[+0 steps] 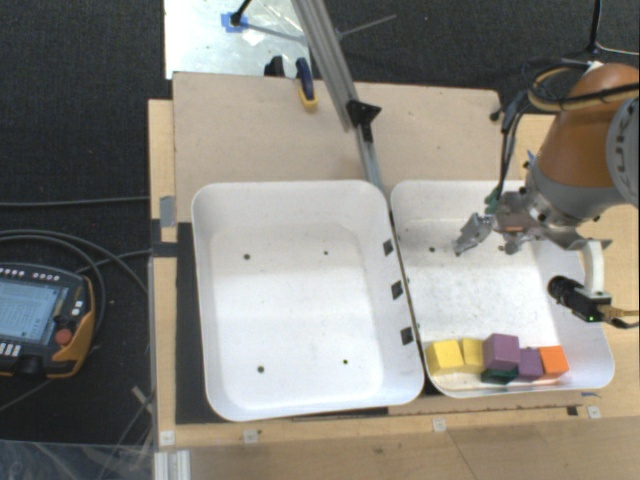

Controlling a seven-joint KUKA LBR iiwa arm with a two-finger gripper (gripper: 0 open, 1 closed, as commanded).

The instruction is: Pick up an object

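Several small blocks lie along the front edge of the right bin (440,268): two yellow blocks (446,356), a purple block (502,347), a dark green block (498,373), a second purple block (530,364) and an orange block (553,360). My gripper (492,239) hangs over the back part of the right bin, well behind the blocks. It is open, its two fingers spread apart with nothing between them. The grey arm with its orange band (585,143) reaches in from the right.
The left bin (290,298) sits beside the right one, with black clips along the shared rim. A slanted metal pole (330,58) crosses the back of the bench. A teach pendant (40,313) lies on the floor at the left.
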